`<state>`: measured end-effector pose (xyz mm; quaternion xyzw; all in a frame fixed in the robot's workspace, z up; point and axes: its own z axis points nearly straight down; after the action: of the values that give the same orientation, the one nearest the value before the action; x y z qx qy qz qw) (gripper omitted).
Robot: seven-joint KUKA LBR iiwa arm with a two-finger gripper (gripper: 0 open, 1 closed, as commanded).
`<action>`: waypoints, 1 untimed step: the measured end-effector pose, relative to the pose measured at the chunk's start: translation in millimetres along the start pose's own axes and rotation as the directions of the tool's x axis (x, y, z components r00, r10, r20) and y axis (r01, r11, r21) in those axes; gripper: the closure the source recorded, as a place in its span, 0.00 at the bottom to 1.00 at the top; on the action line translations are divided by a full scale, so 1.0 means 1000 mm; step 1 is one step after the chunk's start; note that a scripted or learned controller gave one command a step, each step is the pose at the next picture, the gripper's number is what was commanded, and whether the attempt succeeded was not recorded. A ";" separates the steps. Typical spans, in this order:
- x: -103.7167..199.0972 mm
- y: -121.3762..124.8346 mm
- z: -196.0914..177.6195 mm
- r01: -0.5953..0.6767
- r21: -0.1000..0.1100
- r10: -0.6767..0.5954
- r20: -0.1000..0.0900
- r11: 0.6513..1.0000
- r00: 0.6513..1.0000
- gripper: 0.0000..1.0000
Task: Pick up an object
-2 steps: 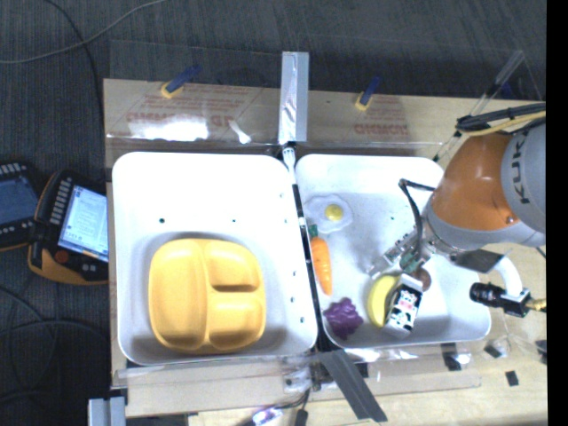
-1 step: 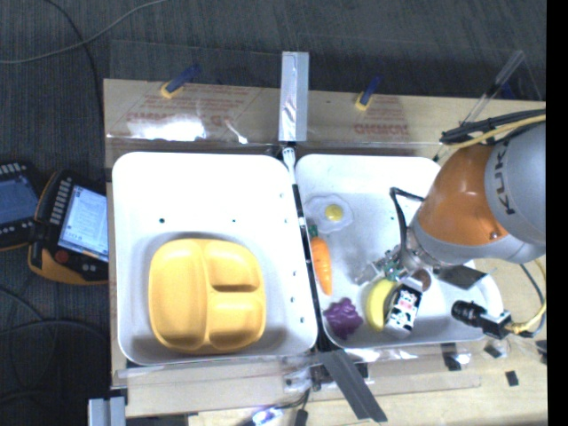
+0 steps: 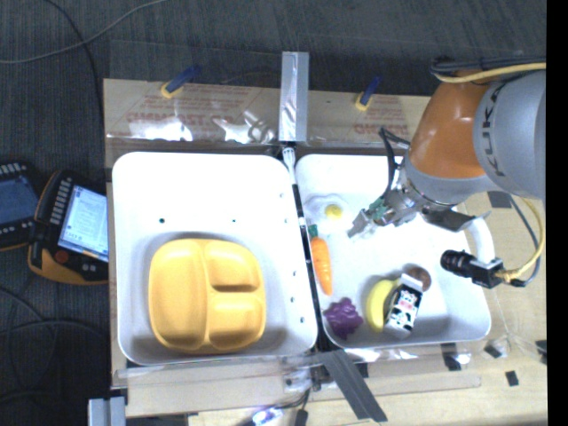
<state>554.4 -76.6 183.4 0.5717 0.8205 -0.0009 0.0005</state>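
The gripper (image 3: 366, 223) hangs over the upper middle of the right bin (image 3: 461, 327), its fingers pointing down and toward the left; they look close together with nothing between them, so the claw is narrow and holds nothing. The nearest pickable things lie to its left: a fried egg toy (image 3: 330, 209) sits just beside the fingertips, slightly higher in the view, and a carrot (image 3: 321, 263) lies below that, hard against the divider between the bins. The carrot's long axis runs up and down the view, parallel with the divider, so a grasp across its width would likely need the fingers set left-to-right, with little room on the divider side. Further down the view, well apart from the claw, sit purple grapes (image 3: 343, 316), a banana (image 3: 380, 300) and a small milk carton (image 3: 405, 307), clustered and touching near the bin's lower wall. The left bin (image 3: 177, 180) holds a yellow tray (image 3: 206, 293). The bin floor is smooth white plastic, on which the flat egg may slide. The bench stands on dark carpet, with a pendant (image 3: 71, 229) at the left.
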 end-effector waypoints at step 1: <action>0.046 -0.033 0.000 0.220 0.000 -0.220 -0.002 0.976 0.976 1.00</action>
<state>507.1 -44.5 183.2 0.4774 0.8787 -0.0007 -0.0005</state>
